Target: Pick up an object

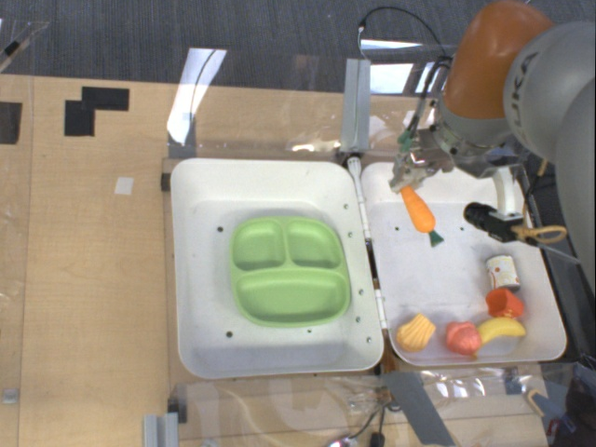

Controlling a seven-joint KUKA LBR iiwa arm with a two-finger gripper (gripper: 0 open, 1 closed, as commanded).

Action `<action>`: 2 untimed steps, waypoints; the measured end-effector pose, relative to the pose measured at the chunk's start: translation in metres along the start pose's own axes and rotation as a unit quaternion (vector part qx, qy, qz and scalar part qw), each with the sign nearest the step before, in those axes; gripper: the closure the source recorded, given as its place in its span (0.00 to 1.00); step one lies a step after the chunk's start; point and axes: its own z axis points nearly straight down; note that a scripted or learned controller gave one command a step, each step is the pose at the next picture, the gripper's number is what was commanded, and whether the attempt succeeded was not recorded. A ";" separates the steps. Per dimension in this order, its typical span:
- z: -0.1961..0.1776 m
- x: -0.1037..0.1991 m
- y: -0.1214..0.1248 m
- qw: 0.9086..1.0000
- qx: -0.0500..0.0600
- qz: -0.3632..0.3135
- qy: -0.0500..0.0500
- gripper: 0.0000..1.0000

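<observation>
Carrot [420, 211] is the piece the arm seems to be after. The toy lies at a slant in the upper part of the right-hand bin [466, 261], as the camera sees it, with its green stub pointing down towards the middle of the bin floor and its orange end up against the gripper [407, 177]. The gripper sits right at that upper tip, touching it or as near as makes no difference, but from this angle I cannot tell whether it is open or closed, or whether the carrot is actually caught in it. My guess is that this is the grasp itself, or the first instant of a lift. The next move calls for a firm close on the tip and a straight, slow rise, since a hold that far out on a tapered toy could let it swing or slip. Well apart, along the bin's near edge, sit a yellow corn piece [416, 331], a red fruit [463, 339] and a banana [501, 330], with an orange cup [504, 302] and a small can [503, 270] just above them. None of these is in the way. The left bin [200, 250] holds a green divided plate [289, 273].
</observation>
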 end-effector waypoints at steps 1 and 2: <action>0.018 0.009 -0.014 0.995 0.001 -0.098 0.000 1.00; 0.006 0.010 -0.012 0.995 -0.002 -0.099 0.000 1.00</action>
